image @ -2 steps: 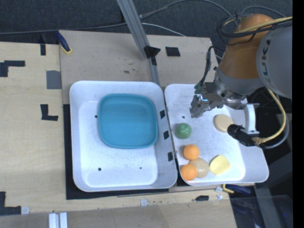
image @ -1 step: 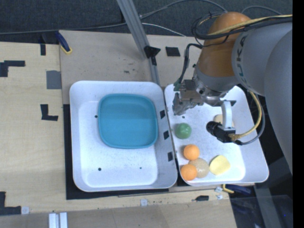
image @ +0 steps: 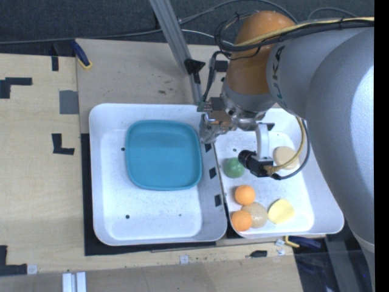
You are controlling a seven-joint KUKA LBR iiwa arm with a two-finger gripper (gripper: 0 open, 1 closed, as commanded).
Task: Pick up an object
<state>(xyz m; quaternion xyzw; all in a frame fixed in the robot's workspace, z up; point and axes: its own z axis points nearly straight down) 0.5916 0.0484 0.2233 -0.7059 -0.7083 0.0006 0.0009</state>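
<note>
The pincer hung over the seam where the left bin met the right bin on the tabletop - whether it stood wide or narrow could not be told, and nothing showed in its grip. A blue square plate lay flat in the left bin. In the right bin sat a green ball, an orange ball below it, a second orange ball touching a beige ball, a yellow piece just beside - and a cream lump nearer the arm.
</note>
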